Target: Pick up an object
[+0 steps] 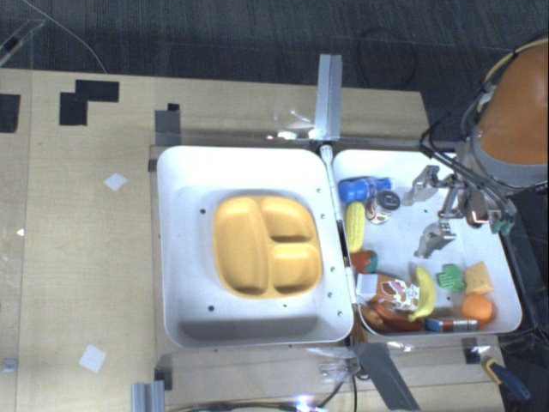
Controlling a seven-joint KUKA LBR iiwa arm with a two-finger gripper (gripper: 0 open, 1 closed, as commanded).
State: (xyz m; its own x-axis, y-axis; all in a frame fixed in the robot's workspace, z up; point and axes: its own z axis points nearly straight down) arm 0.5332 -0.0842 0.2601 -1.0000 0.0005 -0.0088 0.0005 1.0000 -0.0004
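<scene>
My gripper (pixel 427 213) hangs over the right bin (pixel 403 163), above bare floor in its middle. Its two fingers (pixel 422 184) stand apart, open, with nothing between them. To its left lie a blue can (pixel 364 188) and a yellow corn cob (pixel 353 224). Below it, along the bin's near side, lie a banana (pixel 424 290), a green toy (pixel 451 275), a yellow block (pixel 478 277), an orange (pixel 479 307), a red item (pixel 364 260) and a printed snack pack (pixel 395 293). The arm's orange band (pixel 515 114) sits at the upper right.
The left bin (pixel 184 230) holds a yellow divided tray (pixel 264 245). A metal post (pixel 329 97) rises behind the wall between the bins. A marker (pixel 452 323) lies by the right bin's near wall. Cables run beside the arm at the right.
</scene>
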